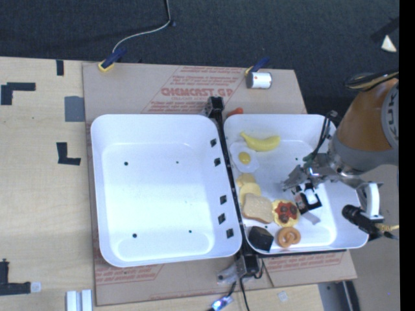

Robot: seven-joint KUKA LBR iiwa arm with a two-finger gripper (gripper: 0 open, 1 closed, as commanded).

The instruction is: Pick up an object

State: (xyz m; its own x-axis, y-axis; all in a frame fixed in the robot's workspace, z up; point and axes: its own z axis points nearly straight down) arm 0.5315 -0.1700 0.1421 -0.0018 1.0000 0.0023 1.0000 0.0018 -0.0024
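The right bin (324, 125) holds toy food: a yellow banana (260, 142) near the back, a fried egg (244, 158), a pale round piece (248, 187), a slice of bread (257, 208), a red and yellow tart (286, 212), a small pretzel-like ring (288, 237) and a black object (260, 238) at the front. My gripper (302, 188) hangs low over the middle of this bin, just right of the tart and behind it. The arm comes in from the right.
The left bin (104, 173) lies beside the right one, split by a black hinge strip (224, 173). Both rest on a cardboard sheet (188, 86). A small white cylinder (260, 80) and blue clips sit behind the bins.
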